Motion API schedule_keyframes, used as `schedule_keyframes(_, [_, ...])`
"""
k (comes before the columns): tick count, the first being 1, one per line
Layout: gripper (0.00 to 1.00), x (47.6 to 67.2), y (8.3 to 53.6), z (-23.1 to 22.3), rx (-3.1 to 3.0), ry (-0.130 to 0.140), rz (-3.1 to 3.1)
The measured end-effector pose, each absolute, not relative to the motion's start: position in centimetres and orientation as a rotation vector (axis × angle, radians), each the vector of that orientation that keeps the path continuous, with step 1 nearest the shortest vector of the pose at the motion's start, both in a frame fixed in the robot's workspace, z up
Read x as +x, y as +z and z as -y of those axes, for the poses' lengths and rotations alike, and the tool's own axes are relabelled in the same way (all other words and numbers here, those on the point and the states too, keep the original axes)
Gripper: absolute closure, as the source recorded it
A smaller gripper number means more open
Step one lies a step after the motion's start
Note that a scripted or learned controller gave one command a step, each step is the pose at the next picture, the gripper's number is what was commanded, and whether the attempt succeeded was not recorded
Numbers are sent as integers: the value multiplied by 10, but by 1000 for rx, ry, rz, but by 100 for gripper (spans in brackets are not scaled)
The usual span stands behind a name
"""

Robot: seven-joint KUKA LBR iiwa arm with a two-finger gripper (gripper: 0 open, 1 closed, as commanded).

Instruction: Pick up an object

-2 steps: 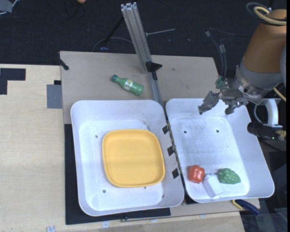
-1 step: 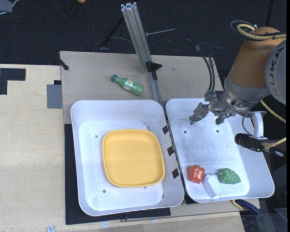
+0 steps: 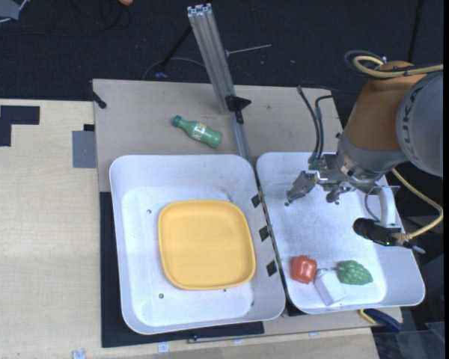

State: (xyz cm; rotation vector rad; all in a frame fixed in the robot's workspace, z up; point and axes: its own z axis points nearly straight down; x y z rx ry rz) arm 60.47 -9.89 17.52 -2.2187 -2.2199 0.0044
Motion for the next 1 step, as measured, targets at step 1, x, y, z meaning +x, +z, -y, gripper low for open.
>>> schedule_keyframes(1, [0,594,120,98,-2218,5,2219])
